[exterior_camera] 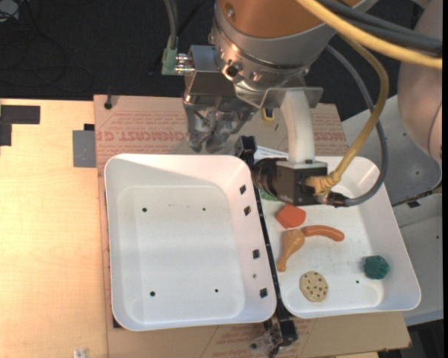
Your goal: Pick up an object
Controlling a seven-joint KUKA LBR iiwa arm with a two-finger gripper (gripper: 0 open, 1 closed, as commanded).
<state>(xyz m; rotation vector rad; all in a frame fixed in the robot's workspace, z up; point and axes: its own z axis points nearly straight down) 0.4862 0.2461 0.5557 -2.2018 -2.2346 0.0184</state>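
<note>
The right bin (403,289) holds several small objects. An orange-red block (290,216) lies near its back left, with an orange sausage shape (323,233) just right of it and a tan drumstick shape (287,249) below. A speckled round cookie (313,286) sits near the front and a dark green lump (375,266) lies at the right. My gripper (209,131) hangs under the large orange-and-grey wrist, above the back edge of the left bin (127,177), apart from all the objects. Nothing shows in its grasp.
A black box on a white bracket (299,181) with a yellow cable hangs over the back of the right bin, close above the orange-red block. A black divider with clips (257,230) runs between the bins. Brown cardboard (142,129) lies behind them and a pale wooden bench (37,222) to the left.
</note>
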